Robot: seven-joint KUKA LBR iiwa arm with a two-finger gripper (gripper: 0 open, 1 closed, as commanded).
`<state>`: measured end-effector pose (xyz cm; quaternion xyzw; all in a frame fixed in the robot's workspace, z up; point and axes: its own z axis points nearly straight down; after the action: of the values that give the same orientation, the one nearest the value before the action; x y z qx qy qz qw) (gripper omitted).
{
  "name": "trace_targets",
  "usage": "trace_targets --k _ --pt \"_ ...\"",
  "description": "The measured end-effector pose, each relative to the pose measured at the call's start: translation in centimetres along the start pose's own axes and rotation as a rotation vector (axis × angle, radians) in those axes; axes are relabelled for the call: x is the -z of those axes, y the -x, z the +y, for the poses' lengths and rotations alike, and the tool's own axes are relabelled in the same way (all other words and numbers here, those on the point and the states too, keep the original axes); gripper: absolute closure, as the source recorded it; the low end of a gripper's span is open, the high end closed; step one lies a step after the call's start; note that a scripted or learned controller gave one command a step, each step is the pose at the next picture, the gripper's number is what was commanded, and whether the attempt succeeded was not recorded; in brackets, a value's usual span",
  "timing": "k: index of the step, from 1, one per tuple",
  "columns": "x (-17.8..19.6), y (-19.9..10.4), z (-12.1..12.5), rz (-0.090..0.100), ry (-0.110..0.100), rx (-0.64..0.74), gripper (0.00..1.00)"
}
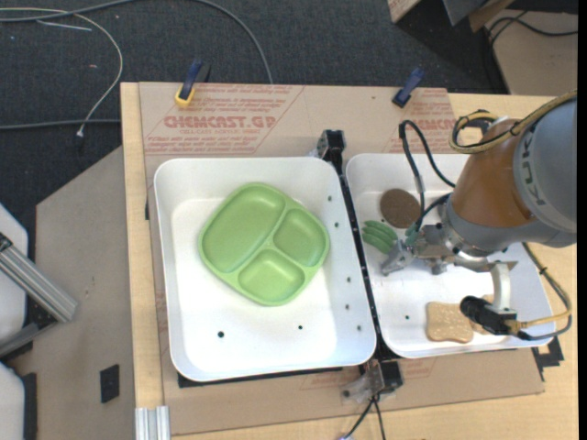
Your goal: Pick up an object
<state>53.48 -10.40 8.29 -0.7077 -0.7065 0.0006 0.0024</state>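
Over the right bin (pixel 404 333), I see the jaws (pixel 396 257) low beside the green piece (pixel 377 236), seemingly lining up a grasp; whether they're wide or narrow, I cannot tell.

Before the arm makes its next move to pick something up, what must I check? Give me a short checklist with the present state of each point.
1. Gripper is low in the right bin: ok.
2. Green object lies right beside the gripper: ok.
3. Something is held between the fingers: cannot tell.
4. Brown round object lies apart from the gripper: ok.
5. Tan toast-shaped object lies free near the front rim: ok.
6. Green divided plate sits alone in the left bin, out of the way: ok.
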Motion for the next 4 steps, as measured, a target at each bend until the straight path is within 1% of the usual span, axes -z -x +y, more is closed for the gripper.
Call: trace_targets --k 1,2,3,4 --pt "1.3 0.0 0.1 -0.001 0.005 0.0 1.0" --pt "7.2 0.9 0.5 -0.004 0.011 0.001 1.0" --pt "13.4 1.6 0.9 -0.004 0.012 0.002 1.0" --pt "13.6 1.6 0.9 -0.003 0.006 0.002 1.0"
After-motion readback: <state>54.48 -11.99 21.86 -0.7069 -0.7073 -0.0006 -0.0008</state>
